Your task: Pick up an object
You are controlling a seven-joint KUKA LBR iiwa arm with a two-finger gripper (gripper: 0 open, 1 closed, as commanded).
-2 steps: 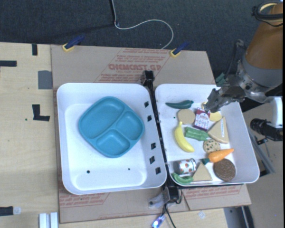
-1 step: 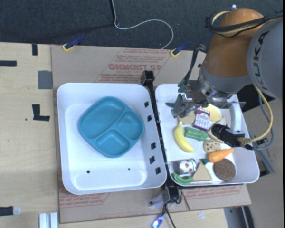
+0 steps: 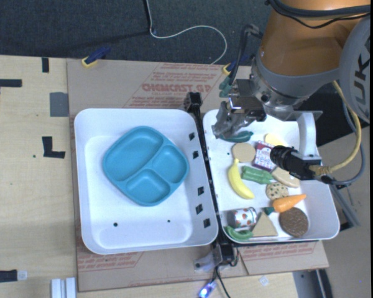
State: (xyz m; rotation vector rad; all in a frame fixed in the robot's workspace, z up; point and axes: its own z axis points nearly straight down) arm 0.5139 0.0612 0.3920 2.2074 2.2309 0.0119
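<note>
My gripper (image 3: 231, 126) hangs over the back left part of the right bin (image 3: 332, 225), its fingers pointing down near a green item (image 3: 244, 137) at their tips. Whether that item is between the fingers is unclear. Just below lie a tan cookie (image 3: 241, 151), a banana (image 3: 239, 181), a green pepper-like piece (image 3: 256, 175) and a purple packet (image 3: 262, 156). Further forward sit an orange carrot (image 3: 287, 202), a brown round biscuit (image 3: 294, 221), a small can (image 3: 242, 217) and a sandwich wedge (image 3: 265, 227).
The left bin (image 3: 93, 228) holds a blue divided plate (image 3: 146, 165). A black clamp row (image 3: 202, 166) runs along the rims between the bins. The large orange and grey arm covers the back right of the right bin. A white cable (image 3: 193, 31) lies behind the bins.
</note>
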